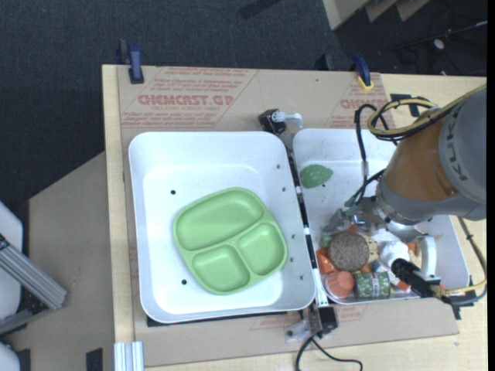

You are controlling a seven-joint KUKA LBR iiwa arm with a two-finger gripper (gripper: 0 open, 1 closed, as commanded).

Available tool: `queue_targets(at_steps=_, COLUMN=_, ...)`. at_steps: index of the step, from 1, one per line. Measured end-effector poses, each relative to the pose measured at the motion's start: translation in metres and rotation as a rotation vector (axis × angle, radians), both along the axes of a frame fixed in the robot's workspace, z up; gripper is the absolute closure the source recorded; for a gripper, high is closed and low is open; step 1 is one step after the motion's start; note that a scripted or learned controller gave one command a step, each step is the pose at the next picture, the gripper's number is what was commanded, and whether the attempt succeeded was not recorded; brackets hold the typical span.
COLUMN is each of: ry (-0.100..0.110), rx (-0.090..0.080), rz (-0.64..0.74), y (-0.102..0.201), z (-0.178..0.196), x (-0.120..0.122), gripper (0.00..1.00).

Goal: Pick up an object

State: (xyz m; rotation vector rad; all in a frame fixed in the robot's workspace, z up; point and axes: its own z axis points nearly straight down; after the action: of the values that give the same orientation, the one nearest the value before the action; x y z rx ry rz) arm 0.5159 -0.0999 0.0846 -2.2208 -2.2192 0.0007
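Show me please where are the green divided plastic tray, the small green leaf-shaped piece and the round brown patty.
green divided plastic tray (229, 239): camera view, on the ridge between its compartments.
small green leaf-shaped piece (315, 176): camera view, its middle.
round brown patty (349, 251): camera view, middle of its top face.

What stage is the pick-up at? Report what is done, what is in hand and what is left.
Done: the arm has reached over the right bin, above the pile of small things near its front, among them a brown round patty. In hand: nothing that I can see; the arm's bulk hides the gripper. The green leaf lies apart, and the green divided plate sits in the left bin. Left: grasping and lifting an object.
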Motion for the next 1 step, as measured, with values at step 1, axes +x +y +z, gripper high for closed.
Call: queue_targets(at_steps=1, ry=-0.001, rx=-0.001, rz=0.001, y=0.0049, z=-0.0003, x=0.0011, gripper=0.00)
